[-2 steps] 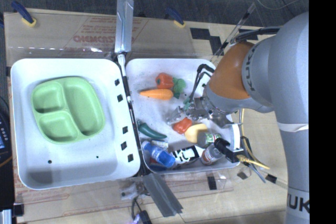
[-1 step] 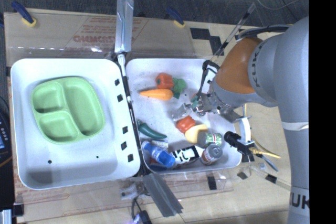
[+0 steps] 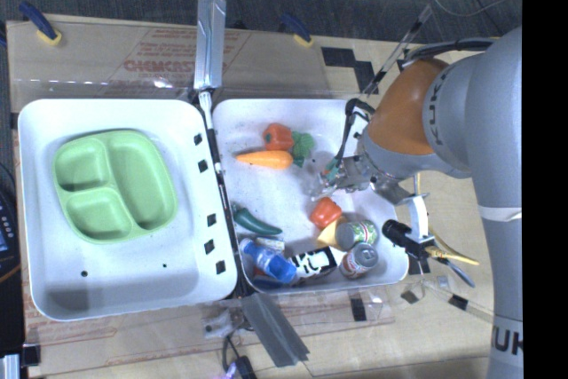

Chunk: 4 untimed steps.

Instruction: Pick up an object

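While the tool, aperture unreadable, hovers low in the right shallow white bin, the small orange-red plastic pepper lies just below it, nearest candidate, long axis indistinct.

arm cut off at right, jaws blurred

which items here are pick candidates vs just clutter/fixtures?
Pick candidates, right bin:
carrot
red pepper
orange pepper
green chili
blue bottle
two cans

Not part of the job:
green divided plate in left bin
blue clamps
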Each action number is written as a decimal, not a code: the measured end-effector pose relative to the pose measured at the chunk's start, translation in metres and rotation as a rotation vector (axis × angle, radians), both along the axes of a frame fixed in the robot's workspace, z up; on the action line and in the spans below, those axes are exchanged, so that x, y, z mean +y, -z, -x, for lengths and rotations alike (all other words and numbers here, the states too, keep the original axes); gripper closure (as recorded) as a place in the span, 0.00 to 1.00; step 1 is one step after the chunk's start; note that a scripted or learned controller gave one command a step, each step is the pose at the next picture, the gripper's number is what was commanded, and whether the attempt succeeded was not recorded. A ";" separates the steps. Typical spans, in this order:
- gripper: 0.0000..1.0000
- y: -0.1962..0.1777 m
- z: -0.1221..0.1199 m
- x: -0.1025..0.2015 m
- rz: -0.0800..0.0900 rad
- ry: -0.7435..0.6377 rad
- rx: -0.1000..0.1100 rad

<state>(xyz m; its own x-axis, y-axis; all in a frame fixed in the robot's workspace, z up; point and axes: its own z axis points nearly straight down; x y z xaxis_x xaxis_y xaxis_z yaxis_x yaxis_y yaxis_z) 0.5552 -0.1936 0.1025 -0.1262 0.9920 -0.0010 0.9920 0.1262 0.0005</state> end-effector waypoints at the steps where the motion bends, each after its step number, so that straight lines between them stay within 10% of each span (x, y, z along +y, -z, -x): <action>1: 0.00 0.000 0.000 0.000 0.000 0.000 0.000; 3: 0.00 0.010 0.052 -0.016 -0.003 -0.234 0.003; 4: 0.00 0.011 0.006 0.064 -0.002 -0.091 0.002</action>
<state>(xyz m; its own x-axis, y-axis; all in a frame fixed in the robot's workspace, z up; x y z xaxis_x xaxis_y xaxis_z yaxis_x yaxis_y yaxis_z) 0.5494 -0.1294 0.0916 -0.2154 0.9765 0.0011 0.9765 0.2154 -0.0017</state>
